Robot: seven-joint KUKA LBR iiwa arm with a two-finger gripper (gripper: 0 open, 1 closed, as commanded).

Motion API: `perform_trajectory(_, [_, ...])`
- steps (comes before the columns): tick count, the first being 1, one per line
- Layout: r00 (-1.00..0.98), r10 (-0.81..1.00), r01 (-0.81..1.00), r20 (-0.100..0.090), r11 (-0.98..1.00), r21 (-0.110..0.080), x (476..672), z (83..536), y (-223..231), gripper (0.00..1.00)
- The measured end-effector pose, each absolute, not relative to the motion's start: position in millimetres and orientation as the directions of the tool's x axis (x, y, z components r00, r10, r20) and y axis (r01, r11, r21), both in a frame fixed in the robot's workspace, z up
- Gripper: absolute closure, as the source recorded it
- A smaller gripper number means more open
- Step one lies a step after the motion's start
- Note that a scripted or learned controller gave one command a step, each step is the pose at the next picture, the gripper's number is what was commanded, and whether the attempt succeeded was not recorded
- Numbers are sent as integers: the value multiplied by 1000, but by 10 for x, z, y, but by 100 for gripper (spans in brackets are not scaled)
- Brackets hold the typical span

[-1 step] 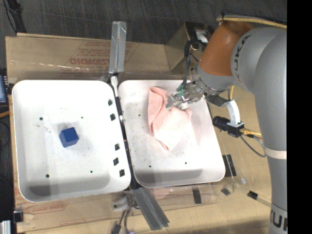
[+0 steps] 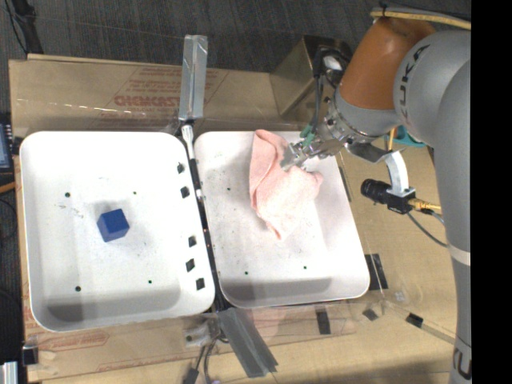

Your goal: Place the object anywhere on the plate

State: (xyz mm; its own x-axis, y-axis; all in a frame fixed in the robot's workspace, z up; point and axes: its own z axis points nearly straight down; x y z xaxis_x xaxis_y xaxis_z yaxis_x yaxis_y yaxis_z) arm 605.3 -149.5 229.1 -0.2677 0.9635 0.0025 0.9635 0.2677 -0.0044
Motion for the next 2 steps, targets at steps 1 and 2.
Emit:
perform_trajectory(1, [-626,780,780,5,626,-6,5974,2177,-976,100])
perform_trajectory(2, [-883,470,470,6,883,-3,5815,2209,-590,100])
